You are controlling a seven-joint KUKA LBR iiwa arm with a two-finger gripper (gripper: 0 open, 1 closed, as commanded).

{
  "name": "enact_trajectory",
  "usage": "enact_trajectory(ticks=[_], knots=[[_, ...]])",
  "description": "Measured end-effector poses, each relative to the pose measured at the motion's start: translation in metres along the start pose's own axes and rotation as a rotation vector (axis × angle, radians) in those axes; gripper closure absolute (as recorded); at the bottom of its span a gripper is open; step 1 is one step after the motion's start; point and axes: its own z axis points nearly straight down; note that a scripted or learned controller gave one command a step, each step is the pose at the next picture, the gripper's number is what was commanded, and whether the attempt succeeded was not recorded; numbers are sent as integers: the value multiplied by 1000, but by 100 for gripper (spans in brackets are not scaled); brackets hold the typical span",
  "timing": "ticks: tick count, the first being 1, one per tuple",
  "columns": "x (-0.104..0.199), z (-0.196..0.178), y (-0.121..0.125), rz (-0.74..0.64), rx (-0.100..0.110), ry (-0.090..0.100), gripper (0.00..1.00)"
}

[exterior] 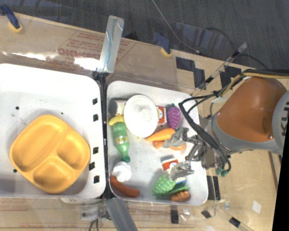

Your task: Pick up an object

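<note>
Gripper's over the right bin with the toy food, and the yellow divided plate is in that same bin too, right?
Not quite. The gripper is over the right bin among the toy food, but the yellow divided plate lies in the left bin, alone there. The camera view shows it.

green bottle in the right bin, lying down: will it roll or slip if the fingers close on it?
The green bottle lies on its side, so a push would probably roll it. Its glossy round body looks slippery to pinch. It seems hollow plastic, so likely light; the white lid and yellow piece crowd its top end.
</note>
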Motion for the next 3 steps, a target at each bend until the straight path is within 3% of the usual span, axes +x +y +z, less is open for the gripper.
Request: enact_trajectory(ticks=[1, 2, 3], knots=[[7, 114, -13, -89, 2, -6, 0], [-60, 115, -18, -205, 0, -2, 0], [-3, 116, 7, -89, -1, 0, 0]])
